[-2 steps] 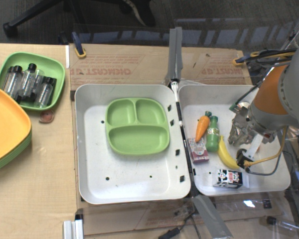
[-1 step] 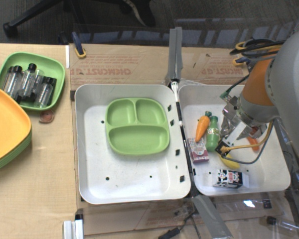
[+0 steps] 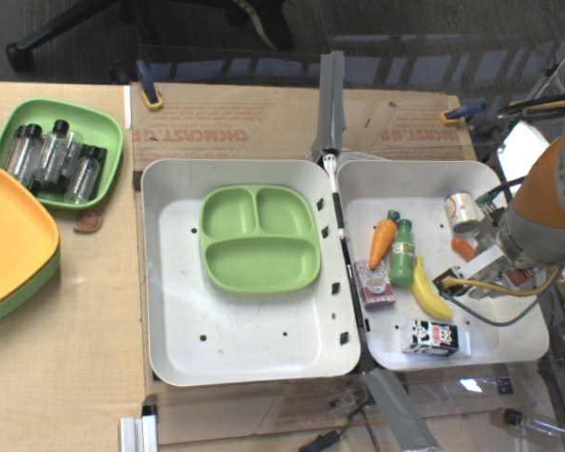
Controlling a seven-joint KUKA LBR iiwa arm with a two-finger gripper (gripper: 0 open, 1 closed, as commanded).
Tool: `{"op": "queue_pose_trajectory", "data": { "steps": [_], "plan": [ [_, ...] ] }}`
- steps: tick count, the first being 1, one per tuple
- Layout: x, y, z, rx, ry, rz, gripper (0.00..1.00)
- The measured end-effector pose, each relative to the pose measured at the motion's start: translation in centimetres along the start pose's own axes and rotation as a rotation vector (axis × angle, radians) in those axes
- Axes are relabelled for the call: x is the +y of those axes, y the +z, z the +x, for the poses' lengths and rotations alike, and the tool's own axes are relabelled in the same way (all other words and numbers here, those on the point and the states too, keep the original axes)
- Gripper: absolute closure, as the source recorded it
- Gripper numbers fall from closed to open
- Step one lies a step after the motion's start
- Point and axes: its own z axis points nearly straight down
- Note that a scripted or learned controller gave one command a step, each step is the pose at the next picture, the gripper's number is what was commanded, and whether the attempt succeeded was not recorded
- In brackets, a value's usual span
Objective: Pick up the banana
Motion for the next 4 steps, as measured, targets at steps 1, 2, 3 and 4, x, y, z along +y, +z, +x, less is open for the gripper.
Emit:
{"op": "queue_pose_trajectory", "data": {
  "steps": [1,2,3,4],
  "plan": [
    [5.8,3.1,-0.8,0.002,-0.004,0.002,1.00],
    [5.3,2.8,0.2,0.017,-0.015,0.006,0.00],
    [0.0,3.4,1.7,-0.001,0.206,0.001,0.00],
    [4.3,-4.1,-0.1,0.002,0.048,-0.002,0.00]
  ]
}}
